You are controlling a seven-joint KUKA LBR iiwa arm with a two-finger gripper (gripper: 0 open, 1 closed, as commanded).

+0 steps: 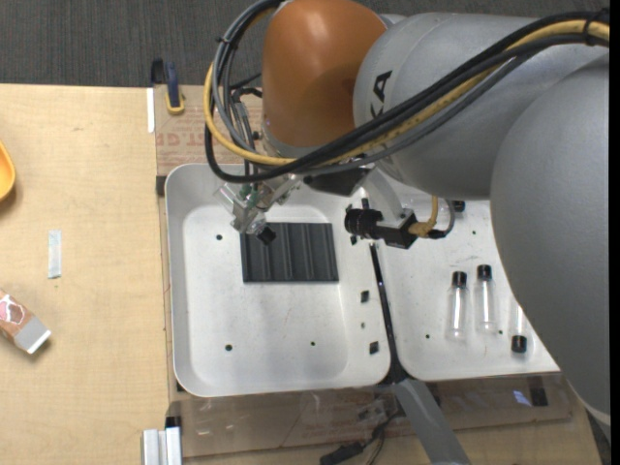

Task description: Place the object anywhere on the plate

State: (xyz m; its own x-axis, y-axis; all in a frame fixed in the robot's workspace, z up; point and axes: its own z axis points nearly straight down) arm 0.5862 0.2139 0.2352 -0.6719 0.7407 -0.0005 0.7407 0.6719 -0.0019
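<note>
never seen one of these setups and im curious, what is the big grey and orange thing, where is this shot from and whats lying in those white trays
The big grey shape with the orange band is a robot arm, reaching in from the right. One camera, fixed above the bench, looks down at a slant.

Below the arm sit two shallow white bins side by side. The left bin holds a dark ribbed plate, lying flat. At the plate's upper left corner is the arm's gripper, its two-finger hand; I cannot tell whether it holds anything.

The right bin holds two small clear vials with dark caps, lying next to each other.

On the wooden bench to the left are a small pale strip and a wrapped item by the edge.
</note>
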